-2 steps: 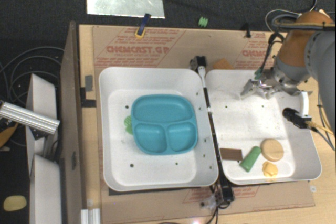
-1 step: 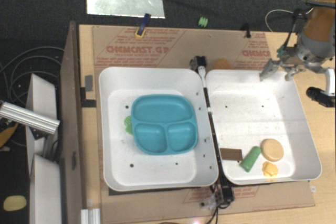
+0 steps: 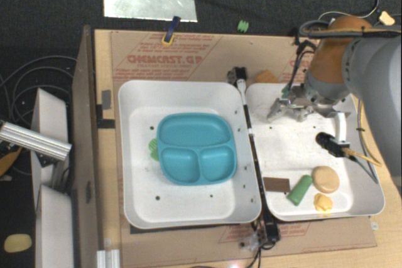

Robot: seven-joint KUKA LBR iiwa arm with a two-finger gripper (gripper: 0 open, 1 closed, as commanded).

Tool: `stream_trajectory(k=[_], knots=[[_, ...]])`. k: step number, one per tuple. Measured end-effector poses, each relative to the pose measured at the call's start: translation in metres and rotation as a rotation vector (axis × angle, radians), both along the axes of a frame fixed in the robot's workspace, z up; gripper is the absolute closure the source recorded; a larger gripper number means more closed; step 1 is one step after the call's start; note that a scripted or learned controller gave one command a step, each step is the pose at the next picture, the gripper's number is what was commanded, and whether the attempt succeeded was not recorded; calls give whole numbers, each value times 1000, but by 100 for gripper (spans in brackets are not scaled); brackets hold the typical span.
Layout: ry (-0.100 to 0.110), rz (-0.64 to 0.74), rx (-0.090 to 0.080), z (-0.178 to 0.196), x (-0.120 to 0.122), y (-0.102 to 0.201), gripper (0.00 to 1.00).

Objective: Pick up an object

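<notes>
Gripper (image 3: 287, 111) seen low over the far part of the right bin (image 3: 370, 199), near the wall shared with the left bin (image 3: 138, 201). Its two metal fingers (image 3: 275, 111) are spread apart and nothing is held between them. Whether the tips touch the bin floor cannot be made out.

The arm (image 3: 370, 72) is cut off by the right edge, and the far right corner of the right bin is covered by it.

Loose objects are gathered at the near end of the right bin, well apart from the gripper:
- brown block (image 3: 276, 184), lying flat by the shared wall
- green stick (image 3: 299, 190), tilted, just beside the block
- tan round piece (image 3: 326, 179), just beside the stick's upper end
- small yellow piece (image 3: 323, 202), right below the tan one; shape too small to be read

A blue divided plate (image 3: 196, 147) is set in the middle of the left bin. A green scrap (image 3: 152, 147) is largely hidden under its left rim, so it cannot be identified.
</notes>
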State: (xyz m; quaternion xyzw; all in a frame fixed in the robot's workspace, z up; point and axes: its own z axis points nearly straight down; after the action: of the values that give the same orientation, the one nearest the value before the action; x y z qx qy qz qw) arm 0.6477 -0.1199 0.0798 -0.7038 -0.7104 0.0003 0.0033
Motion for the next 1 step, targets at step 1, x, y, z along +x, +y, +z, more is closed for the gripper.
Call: stream_trajectory(k=[1], knots=[[-11, -4, -4, 16, 3, -6, 100]])
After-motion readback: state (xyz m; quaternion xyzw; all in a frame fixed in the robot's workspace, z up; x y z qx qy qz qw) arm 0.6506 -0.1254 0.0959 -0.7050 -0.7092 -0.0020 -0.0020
